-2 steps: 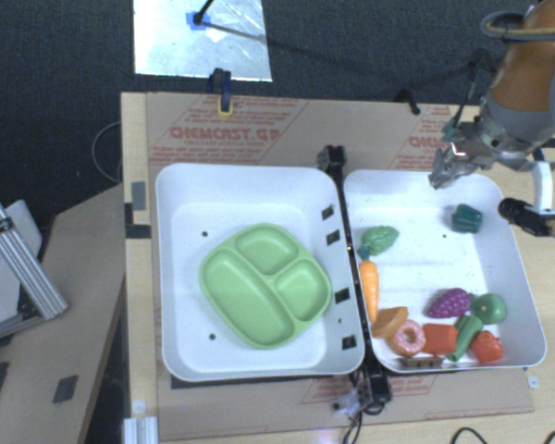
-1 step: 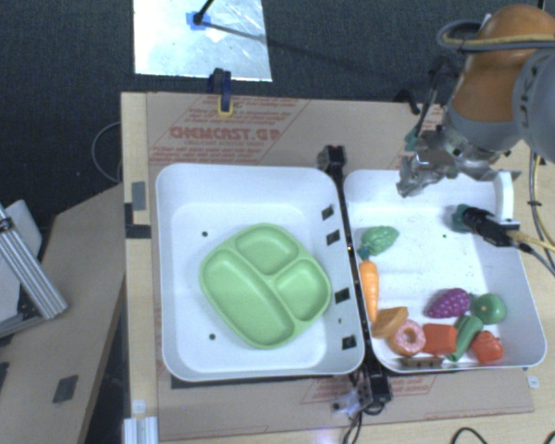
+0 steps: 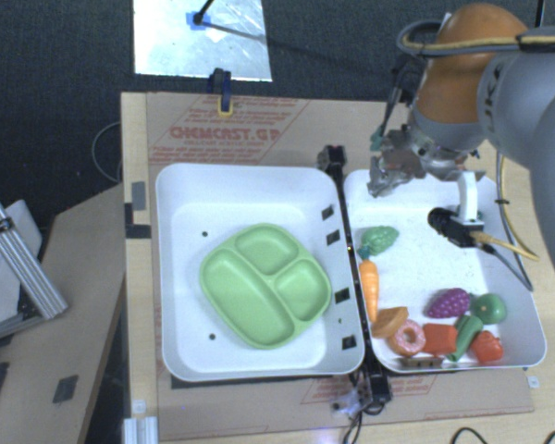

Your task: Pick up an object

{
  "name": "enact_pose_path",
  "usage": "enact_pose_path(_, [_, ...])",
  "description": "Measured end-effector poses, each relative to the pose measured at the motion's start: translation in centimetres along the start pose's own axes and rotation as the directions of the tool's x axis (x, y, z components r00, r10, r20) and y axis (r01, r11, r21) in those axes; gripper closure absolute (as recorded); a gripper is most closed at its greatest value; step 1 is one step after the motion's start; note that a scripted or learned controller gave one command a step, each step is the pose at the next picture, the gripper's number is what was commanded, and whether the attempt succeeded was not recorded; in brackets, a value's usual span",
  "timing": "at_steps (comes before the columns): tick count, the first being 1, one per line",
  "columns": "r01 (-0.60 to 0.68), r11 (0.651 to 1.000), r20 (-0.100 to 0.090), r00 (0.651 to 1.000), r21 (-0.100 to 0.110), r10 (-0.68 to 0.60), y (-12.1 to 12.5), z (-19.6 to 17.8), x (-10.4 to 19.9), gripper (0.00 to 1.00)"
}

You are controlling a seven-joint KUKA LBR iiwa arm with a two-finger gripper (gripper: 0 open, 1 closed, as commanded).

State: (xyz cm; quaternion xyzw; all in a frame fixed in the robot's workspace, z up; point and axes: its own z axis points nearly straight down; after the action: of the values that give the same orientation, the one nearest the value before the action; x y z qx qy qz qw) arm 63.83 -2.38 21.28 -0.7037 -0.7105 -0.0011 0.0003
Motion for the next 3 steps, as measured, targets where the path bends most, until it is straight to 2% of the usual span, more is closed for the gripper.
enact_pose_path(1, [0.001, 1.0, -0.001, 1.0, -0.002, -0.001, -0.8, -2.2, 5.4, 1.0])
enact_pose_path(2, [-0.008, 1.0, 0.003, 1.0, 0.001, 0.008, -1.0, -0.1, 4.8, 1.0])
enact_pose_path(3, [-0.009, 1.0, 0.002, 1.0, 0.0, 0.009, -1.6, -0.4, 4.4, 1.0])
